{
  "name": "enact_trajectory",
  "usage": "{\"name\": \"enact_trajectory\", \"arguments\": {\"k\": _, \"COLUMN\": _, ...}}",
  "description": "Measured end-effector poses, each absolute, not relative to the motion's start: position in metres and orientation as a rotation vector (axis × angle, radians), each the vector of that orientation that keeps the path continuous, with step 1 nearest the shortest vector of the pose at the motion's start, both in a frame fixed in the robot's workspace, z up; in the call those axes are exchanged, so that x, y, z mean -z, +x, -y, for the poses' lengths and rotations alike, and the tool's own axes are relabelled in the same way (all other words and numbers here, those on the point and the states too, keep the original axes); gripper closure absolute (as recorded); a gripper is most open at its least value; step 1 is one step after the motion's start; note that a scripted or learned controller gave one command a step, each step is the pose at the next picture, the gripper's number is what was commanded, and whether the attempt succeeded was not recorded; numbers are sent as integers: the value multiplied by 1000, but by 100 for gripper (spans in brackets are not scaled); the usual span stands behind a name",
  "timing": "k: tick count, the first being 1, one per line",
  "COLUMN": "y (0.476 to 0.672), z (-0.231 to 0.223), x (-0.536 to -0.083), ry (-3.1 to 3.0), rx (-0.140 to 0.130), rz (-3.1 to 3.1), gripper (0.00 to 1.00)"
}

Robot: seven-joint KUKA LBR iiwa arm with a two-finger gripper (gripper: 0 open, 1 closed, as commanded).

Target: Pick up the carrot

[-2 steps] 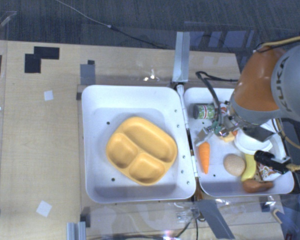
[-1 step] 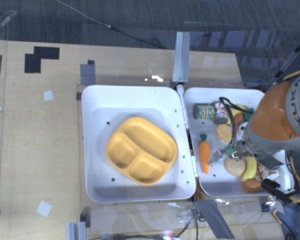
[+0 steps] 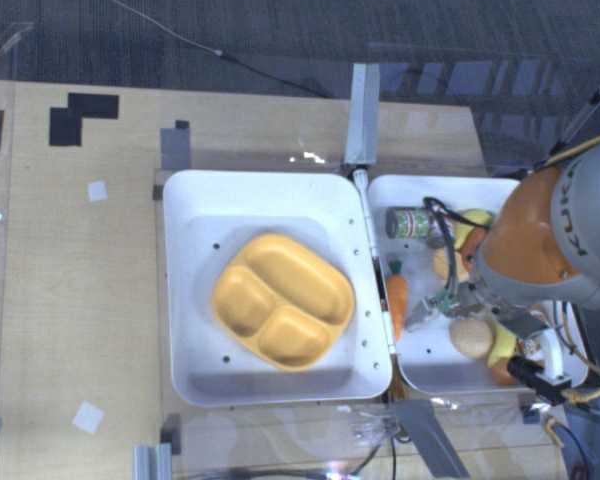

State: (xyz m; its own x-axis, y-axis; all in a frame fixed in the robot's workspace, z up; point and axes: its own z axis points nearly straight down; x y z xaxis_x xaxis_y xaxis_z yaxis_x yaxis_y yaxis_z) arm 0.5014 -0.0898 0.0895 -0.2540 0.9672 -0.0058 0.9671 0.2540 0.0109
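Note:
An orange carrot [image 3: 397, 304] with a small green top lies against the left wall of the right bin [image 3: 435, 373], pointing towards the front. The arm's orange band and grey wrist hang over the right half of that bin, and my gripper [image 3: 442, 303] reaches down-left from them, close to the carrot's right side. Its tip is low in the bin, and I see nothing between the fingers. The arm hides part of what lies on the bin's right side.
The right bin also holds a small can [image 3: 412, 223] with a green label at the back, a tan potato-like lump [image 3: 471, 339] at the front, and yellow and orange pieces under the arm. The left bin [image 3: 195, 268] carries a yellow sectioned tray [image 3: 283, 299].

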Motion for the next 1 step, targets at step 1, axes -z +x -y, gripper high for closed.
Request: {"name": "enact_trajectory", "arguments": {"k": 1, "y": 505, "z": 88, "x": -102, "ry": 1899, "rx": -18, "rz": -2480, "gripper": 100}}
